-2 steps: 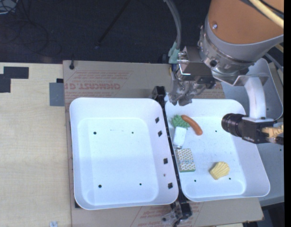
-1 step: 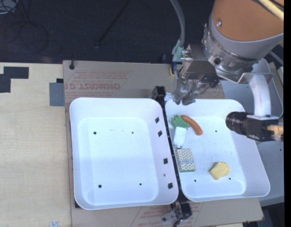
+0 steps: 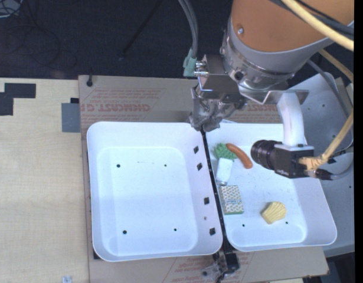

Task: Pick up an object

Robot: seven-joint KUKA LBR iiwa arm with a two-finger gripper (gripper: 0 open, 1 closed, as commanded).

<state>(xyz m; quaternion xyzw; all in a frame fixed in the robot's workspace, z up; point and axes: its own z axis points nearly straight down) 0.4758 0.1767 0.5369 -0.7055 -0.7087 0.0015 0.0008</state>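
The right bin (image 3: 311,232) holds several small objects. An orange carrot with a green leafy end (image 3: 238,154) lies near its far left corner. Just in front of the carrot sits a small white block (image 3: 223,170). A green-and-white checkered pad (image 3: 231,199) lies beside the divider, and a yellow ridged shell-shaped piece (image 3: 274,212) rests toward the front. My gripper (image 3: 207,120) hangs over the far end of the divider between the two bins, behind and left of the carrot. Nothing shows held in it.
The left bin (image 3: 104,158) stands next to the right one, joined by a strip with black clips (image 3: 208,200). A black cylindrical unit on a white bracket (image 3: 277,157) juts over the right bin. Brown cardboard (image 3: 140,102) lies under both bins.
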